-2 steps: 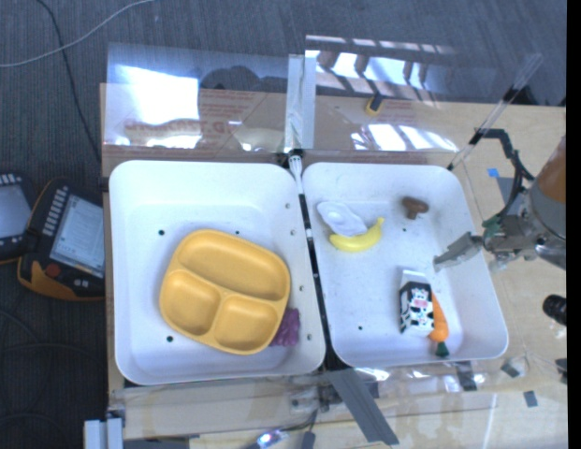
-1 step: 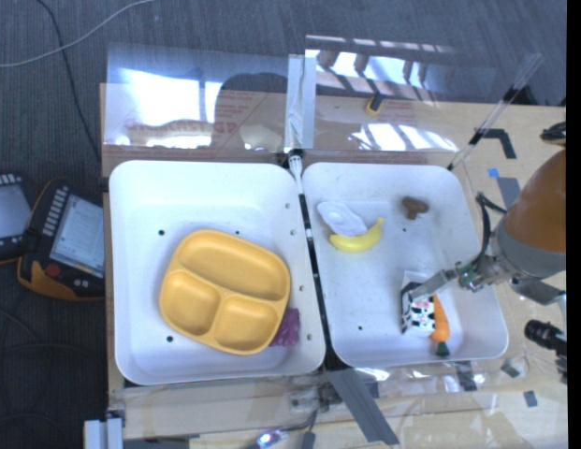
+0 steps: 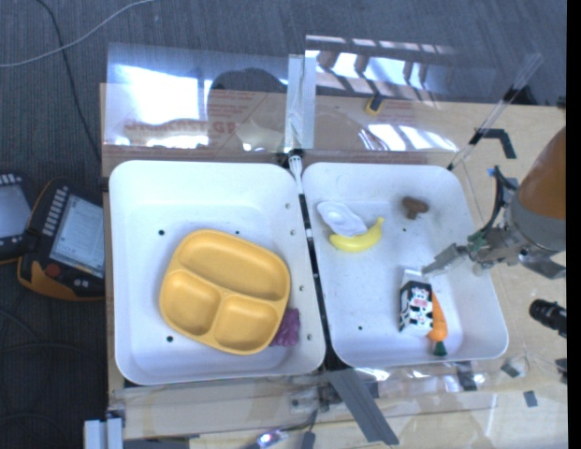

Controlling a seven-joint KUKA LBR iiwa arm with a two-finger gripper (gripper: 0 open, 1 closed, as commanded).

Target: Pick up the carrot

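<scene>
The carrot (image 3: 439, 321) lies in the right bin (image 3: 365, 349) near its front right corner, touching the side of a small cow-print carton (image 3: 414, 307). The hand (image 3: 458, 255) hovers just above and behind them; whether it is spread or pressed together cannot be told. Since carrot and carton touch, a descent could likely nudge the carton, pinch both, or slide the carrot against the bin wall.

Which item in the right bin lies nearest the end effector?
The carrot, orange, along the milk carton's right side. The banana and brown lump lie farther from the end effector.
</scene>
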